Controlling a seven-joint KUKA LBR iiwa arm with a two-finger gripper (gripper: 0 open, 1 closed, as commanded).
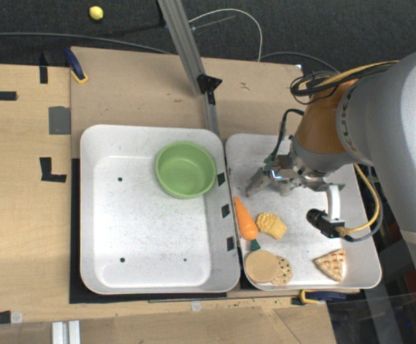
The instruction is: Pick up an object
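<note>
**Carrot within reach, gripper above the right bin**

Carrot (245, 219) is the nearest candidate for the pick: it lies on the floor of the right bin (362, 278), against that bin's left wall, a little below the middle of the frame. Its long axis runs from upper left to lower right; the narrow orange tip points up and left, and the thicker end with a bit of green points down toward the cookie (265, 266). Just right of it sits a yellow ridged piece (272, 225), near but seemingly apart. A pizza slice (331, 264) lies at the bin's lower right corner.

The gripper (265, 180) hangs right of centre in the frame, above and slightly right of the carrot's tip, with nothing seen between its fingers. I cannot tell whether the jaws are apart or together from this slant.

To do the pick well, I judge the fingers should close across the carrot's short width, turned square to its long axis and centred on its body, keeping off the wall.

The left bin (97, 192) holds a green bowl (186, 169), well apart from the gripper.
</note>
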